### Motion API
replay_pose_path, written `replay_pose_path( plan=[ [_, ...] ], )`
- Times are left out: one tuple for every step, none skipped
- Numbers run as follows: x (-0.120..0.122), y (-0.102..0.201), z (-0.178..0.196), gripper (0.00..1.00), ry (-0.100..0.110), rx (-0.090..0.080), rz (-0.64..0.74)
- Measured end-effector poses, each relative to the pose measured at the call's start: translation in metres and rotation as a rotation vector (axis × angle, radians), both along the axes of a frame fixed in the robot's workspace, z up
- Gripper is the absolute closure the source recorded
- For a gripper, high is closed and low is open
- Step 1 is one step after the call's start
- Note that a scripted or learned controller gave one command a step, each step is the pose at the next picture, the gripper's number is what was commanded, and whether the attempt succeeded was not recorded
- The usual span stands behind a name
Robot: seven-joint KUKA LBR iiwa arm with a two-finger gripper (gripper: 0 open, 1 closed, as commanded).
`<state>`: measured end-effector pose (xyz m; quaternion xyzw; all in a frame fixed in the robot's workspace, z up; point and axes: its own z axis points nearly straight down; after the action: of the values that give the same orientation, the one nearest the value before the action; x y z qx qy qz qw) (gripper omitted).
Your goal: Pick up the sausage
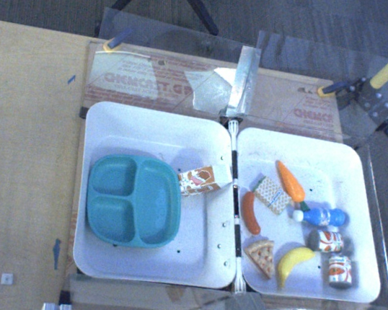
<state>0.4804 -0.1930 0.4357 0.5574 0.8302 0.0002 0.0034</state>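
Note:
The sausage (250, 212) is a short red-orange link lying in the right bin (339, 163), close to that bin's left wall. It runs roughly front to back. A waffle-patterned cracker (273, 194) lies just to its right and a pizza slice (261, 257) sits in front of it.
The right bin also holds a carrot (290, 180), a blue-capped bottle (321, 216), two small cans (334, 255) and a banana (293, 263). The left bin (193, 253) holds a teal divided plate (133, 200) and a small red-and-white carton (198, 180).

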Motion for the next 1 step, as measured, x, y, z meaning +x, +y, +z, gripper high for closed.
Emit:
replay_pose_path(
  plan=[
    [0.0002,0.0247,0.0001,1.0,0.003,0.003,-0.145]
  ],
)
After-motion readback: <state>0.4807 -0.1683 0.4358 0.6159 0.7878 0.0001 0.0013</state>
